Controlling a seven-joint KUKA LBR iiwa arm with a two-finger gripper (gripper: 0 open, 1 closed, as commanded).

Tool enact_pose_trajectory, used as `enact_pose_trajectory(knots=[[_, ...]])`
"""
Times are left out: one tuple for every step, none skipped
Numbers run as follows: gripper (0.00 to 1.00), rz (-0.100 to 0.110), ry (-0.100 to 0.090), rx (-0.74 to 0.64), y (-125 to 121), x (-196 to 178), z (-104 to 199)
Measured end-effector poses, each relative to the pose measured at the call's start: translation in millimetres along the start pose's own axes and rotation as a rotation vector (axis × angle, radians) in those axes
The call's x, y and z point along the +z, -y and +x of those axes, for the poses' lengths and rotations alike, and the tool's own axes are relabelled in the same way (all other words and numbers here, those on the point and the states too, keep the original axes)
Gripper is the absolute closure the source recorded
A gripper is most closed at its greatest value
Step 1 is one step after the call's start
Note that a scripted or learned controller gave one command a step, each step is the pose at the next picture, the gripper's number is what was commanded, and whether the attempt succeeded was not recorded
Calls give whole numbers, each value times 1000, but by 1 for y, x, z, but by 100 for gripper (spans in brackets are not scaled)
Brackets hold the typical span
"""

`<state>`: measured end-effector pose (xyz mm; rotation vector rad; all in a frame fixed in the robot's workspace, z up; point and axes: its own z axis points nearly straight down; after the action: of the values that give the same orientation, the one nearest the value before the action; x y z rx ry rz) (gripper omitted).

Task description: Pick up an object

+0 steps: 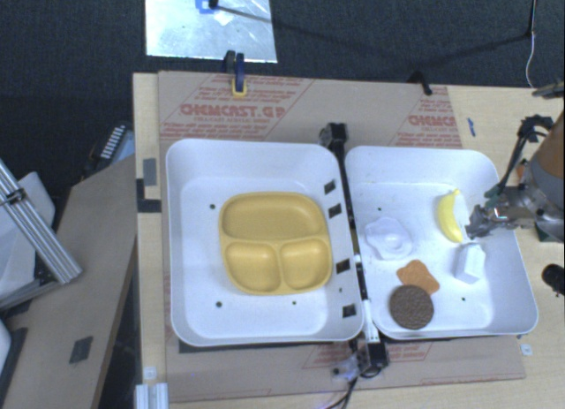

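Pick not yet done — the grey two-finger gripper [481,222], grip state impossible to tell, is hovering just right of the curved yellow plastic banana [450,214] lying loose in the right white bin [508,310].

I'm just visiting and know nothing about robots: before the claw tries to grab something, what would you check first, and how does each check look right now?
1. Things to pick lie in the right bin: ok. Banana, white block, brown disc, orange piece and white cup.
2. Claw is over that bin: ok, at its right side, between banana and block.
3. Claw open: cannot tell, too small and blurred.
4. Claw carries nothing: cannot tell.
5. Target stands apart: not ok for the disc, since the orange piece touches it; ok for the banana.
6. Yellow tray out of the way: ok, it sits in the left bin.
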<state>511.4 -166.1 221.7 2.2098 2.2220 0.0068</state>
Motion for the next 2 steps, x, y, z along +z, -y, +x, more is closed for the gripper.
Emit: enact_pose_trajectory(knots=[[100, 2, 0, 1, -2, -39, 0], [100, 6, -4, -4, -4, -23, 51]])
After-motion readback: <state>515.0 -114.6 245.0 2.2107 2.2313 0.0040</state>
